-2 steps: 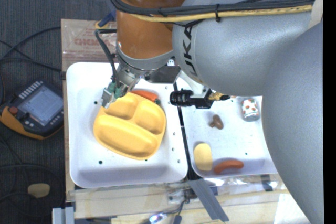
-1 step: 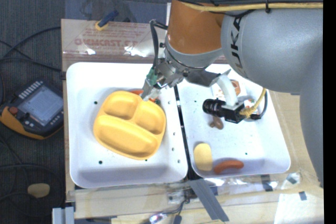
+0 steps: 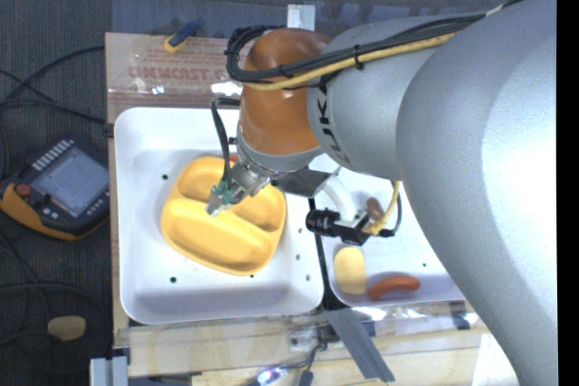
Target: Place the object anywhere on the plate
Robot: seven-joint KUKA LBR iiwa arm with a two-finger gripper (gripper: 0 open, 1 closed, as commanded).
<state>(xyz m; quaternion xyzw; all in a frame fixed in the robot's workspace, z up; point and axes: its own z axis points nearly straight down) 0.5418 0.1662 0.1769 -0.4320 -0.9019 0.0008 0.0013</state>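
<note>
Two shallow white bins sit side by side on the table, the left bin (image 3: 136,285) filling the lower left-centre of the frame and the right bin (image 3: 425,296) mostly hidden under the arm. A yellow divided plate (image 3: 213,235) lies tilted in the left bin, its compartments facing up. The grey arm (image 3: 470,122) sweeps in from the right of the frame, its orange band (image 3: 280,104) at the centre, and the tool (image 3: 220,199) hangs low over the plate's upper middle, right at the ridge between compartments. Whether its tips are apart or together cannot be told from this angle, and nothing can be made out between them. In the right bin, near the lower centre-right of the frame, a pale yellow rounded object (image 3: 349,269) rests just beside a reddish sausage-shaped object (image 3: 393,287). A handheld pendant (image 3: 56,187) lies on the floor at the left edge
</note>
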